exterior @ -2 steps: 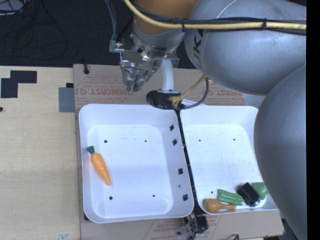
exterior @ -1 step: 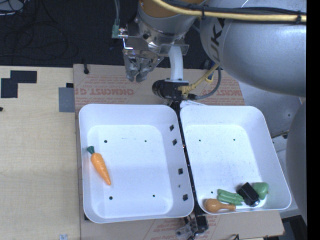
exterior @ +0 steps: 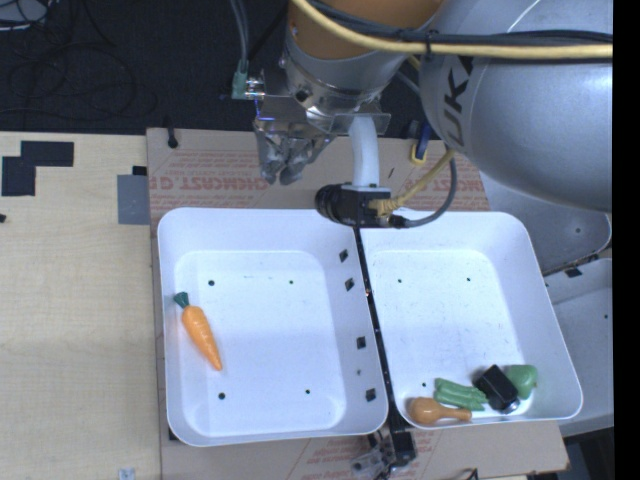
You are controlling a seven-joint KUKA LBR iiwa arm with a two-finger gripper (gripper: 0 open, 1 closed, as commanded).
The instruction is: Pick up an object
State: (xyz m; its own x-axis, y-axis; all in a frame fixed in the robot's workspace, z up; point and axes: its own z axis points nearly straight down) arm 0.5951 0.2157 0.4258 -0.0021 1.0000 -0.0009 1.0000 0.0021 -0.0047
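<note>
An orange toy carrot with a green top lies near the left wall of the left bin. In the right bin's front right corner sit a tan pear-shaped toy, a green bean-like toy, a black block and a green rounded piece. My gripper hangs high above the back edge of the left bin, over the cardboard, far from all the toys. Nothing shows between its fingers.
The bins share a black centre divider. A black fitting with a white tube and a cable sits at the divider's back end. The large grey arm covers the upper right. Brown cardboard lies behind the bins.
</note>
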